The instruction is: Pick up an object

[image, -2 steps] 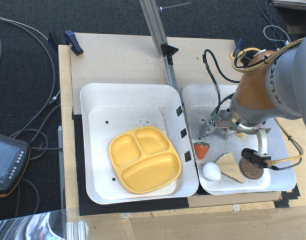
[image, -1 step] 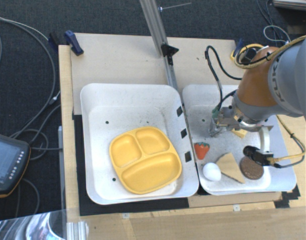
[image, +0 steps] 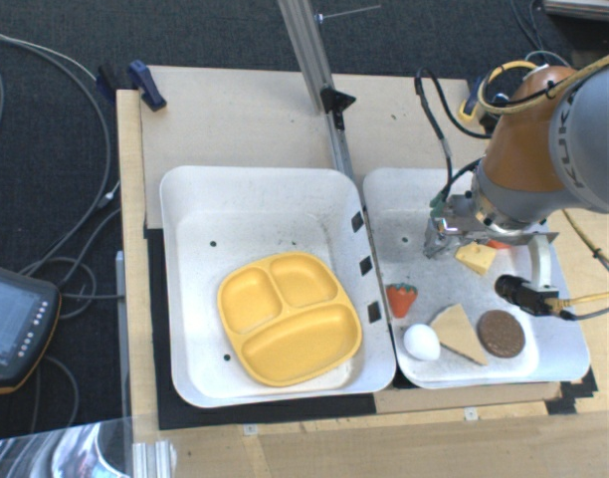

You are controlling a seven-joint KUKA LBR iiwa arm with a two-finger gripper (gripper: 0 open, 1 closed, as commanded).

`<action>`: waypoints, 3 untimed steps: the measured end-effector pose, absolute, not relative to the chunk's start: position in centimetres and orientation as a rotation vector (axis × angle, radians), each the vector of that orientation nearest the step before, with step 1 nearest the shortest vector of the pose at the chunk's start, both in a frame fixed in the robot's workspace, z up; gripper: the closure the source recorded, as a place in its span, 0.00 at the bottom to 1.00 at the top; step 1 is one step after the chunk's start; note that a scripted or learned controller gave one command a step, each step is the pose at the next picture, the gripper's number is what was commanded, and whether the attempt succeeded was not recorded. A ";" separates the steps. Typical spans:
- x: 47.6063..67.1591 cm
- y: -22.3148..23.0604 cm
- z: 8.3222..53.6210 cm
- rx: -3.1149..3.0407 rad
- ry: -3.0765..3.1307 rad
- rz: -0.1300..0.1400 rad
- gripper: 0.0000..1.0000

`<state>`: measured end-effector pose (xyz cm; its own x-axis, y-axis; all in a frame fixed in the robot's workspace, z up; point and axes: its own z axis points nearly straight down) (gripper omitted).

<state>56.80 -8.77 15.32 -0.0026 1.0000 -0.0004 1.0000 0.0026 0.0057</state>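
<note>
A yellow divided plate (image: 288, 317) lies in the left white bin (image: 185, 207) at the centre of the frame, on a pale wooden surface (image: 235, 118). In the right white bin (image: 404, 192), a strawberry (image: 401, 299) sits near the left wall, with a white egg (image: 421, 342), a tan wedge (image: 461, 333) and a brown round cookie (image: 503, 334) lined along the lower edge. Farther right, the grey and orange arm (image: 543, 147) lowers its pincer (image: 442, 235) just beside a yellow cheese piece (image: 475, 258) in the bin's upper part; whether the pincer is spread or pressed together cannot be told.
</note>
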 end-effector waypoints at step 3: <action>57.3 -3.0 25.3 2.217 2.232 0.000 1.00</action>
<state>57.29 -3.02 25.34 -0.0066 1.0000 0.0033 1.0000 0.0066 -0.0036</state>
